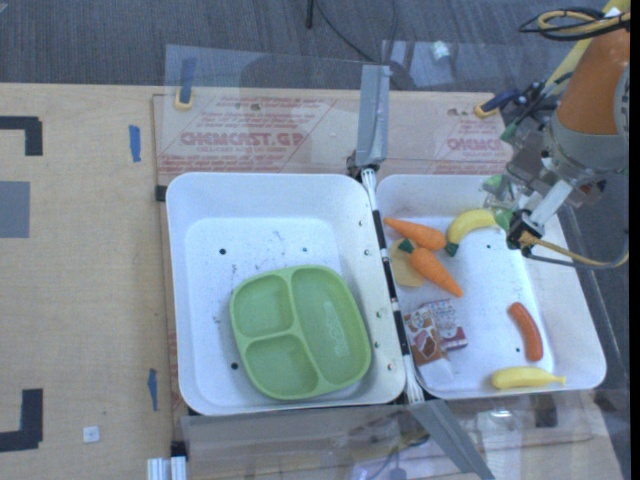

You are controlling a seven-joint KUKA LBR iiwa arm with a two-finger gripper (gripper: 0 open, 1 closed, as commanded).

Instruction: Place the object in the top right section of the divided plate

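- Gripper (503, 206): hangs over the far corner of the right bin (490, 303). Whether it is open, closed or clamped on anything cannot be told.
- Banana (472, 225): probably the task's object. It is just beside the gripper on the view's left, its near end touching or almost touching, and its long axis points away from the gripper towards the bins' shared wall.
- Two carrots (415, 233) (437, 271): next beyond the banana, lying slantwise.
- Sausage (526, 330): below the gripper in the view, apart from it.
- Printed packet (437, 330): further out, by the shared wall.
- Second banana (527, 377): at the bin's opposite edge.
- Divided plate (298, 330): green with nothing in it, well apart from the gripper in the left bin (260, 238). Its large section faces the gripper and the two small ones lie beyond. The carry must cross the shared wall leftward and downward in the view.
- Desk (80, 268): furthest out.
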